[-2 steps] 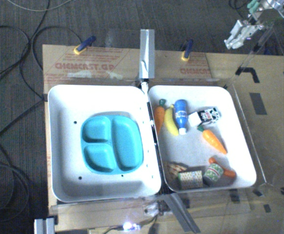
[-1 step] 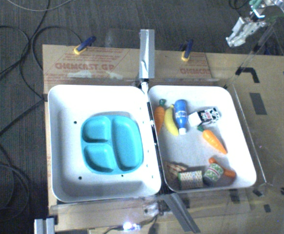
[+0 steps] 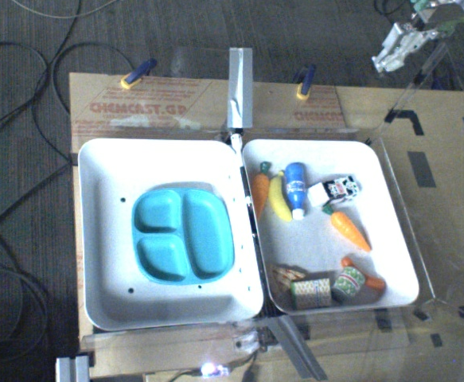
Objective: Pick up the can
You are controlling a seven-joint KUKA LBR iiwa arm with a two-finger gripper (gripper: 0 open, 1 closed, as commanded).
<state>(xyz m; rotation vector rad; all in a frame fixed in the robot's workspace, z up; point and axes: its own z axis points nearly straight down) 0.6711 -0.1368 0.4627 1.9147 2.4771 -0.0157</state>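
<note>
Since the pincer point(image 3: 411, 38) is parked high at the far right corner, outside both bins and well apart from every object, nothing is held in it, and the task is judged to be at its very start. Whether its tips are spread or pressed together cannot be told, because the pincer is seen small and blurred. The can point(image 3: 348, 283) is found in the right bin point(image 3: 395, 205), close to the near wall, lying between a small box point(image 3: 311, 291) on its left and an orange carrot point(image 3: 368, 278) that is touching it on the right and behind. A second carrot point(image 3: 350, 230) is placed in the middle of this bin, and a blue bottle point(image 3: 296, 188), a banana point(image 3: 278, 200) and a third carrot point(image 3: 260, 192) are gathered along the far left side, near a small black and white carton point(image 3: 341, 189). The objects seem to be scattered loosely so that a choice must be made among them. The left bin point(image 3: 96, 237) is occupied by a blue divided tray point(image 3: 184, 234), probably kept as a place for putting things. Because the can is crowded by its neighbours and by the wall, a descent from above is judged safest, and a slip against the box or carrot is to be feared.
</note>
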